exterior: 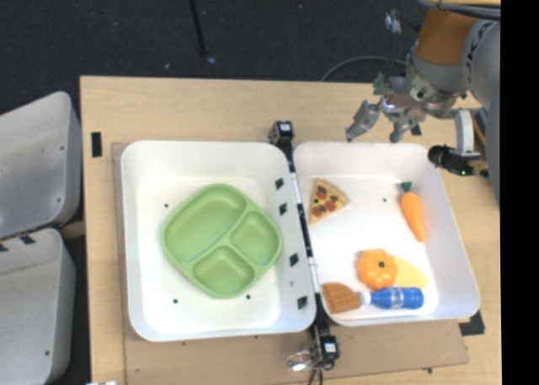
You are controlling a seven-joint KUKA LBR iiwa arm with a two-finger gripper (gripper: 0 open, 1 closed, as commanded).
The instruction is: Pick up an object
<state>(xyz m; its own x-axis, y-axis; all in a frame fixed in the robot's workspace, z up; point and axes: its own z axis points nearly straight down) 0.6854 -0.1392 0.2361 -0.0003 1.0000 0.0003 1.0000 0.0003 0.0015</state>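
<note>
My gripper (383, 125) hangs above the far edge of the right bin (438, 174), its two fingers spread apart and nothing between them. Below it in that bin lie a pizza slice (327, 200) near the left wall, a carrot (413, 214) at the right, an orange pumpkin (376, 268) on a yellow wedge (410, 274), a blue bottle (394, 298) and a brown bread piece (340, 296) at the front.
The left bin (143, 291) holds a green divided plate (221, 240). A divider with black clips (296, 223) runs between the bins. A black cable (349, 67) curves over the bench behind the right bin.
</note>
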